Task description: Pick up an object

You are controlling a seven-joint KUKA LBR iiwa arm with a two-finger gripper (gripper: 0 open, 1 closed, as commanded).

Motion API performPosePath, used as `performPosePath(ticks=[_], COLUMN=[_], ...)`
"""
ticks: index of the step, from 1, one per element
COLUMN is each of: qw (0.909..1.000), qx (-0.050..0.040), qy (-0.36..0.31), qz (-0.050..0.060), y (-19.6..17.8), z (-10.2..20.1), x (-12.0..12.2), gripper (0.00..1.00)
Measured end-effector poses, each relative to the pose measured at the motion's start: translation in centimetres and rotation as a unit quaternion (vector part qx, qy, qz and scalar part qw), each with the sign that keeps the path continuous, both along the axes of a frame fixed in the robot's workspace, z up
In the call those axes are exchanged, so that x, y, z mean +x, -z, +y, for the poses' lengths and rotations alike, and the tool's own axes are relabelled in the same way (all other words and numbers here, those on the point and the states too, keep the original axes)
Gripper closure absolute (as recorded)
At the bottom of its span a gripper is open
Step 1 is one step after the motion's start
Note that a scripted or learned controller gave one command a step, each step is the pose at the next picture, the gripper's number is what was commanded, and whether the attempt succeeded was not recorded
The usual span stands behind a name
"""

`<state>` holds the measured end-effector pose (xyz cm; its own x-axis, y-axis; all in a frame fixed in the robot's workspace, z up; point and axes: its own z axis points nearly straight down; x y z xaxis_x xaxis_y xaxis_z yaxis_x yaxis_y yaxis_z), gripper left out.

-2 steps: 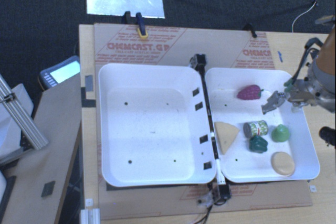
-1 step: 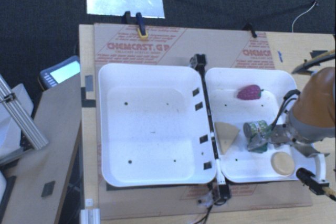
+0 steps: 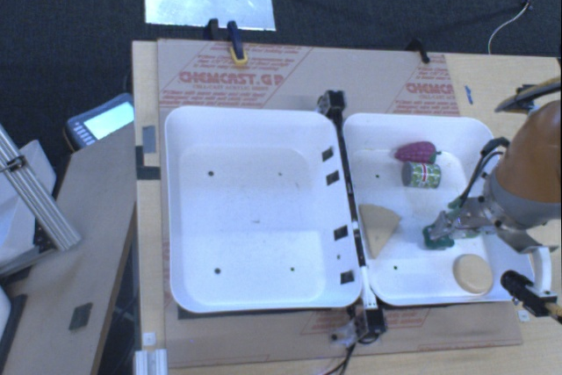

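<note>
Gripper (image 3: 448, 230) low in right bin (image 3: 386, 290), finger state unclear | green object (image 3: 436, 235) at its tip | risk: nudging it aside toward tan wedge (image 3: 379, 228).

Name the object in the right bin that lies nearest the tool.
The small green object beside the tool; the can, wedge and disc lie farther away.

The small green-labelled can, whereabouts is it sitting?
The small green-labelled can lies in the right white bin, toward its far side, just in front of the dark purple object.
</note>
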<state>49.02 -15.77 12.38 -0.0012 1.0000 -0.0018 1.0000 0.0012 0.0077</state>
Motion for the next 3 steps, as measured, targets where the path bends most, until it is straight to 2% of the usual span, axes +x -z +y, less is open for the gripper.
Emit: performPosePath(ticks=[2,3], qw=[1.0,1.0], qx=[0.0006,0.0017], qy=[-0.004,-0.004], qz=[-0.003,-0.003], y=[-17.5,-27.8], z=[6.7,13.0], x=[2.7,3.5], gripper=[1.0,1.0])
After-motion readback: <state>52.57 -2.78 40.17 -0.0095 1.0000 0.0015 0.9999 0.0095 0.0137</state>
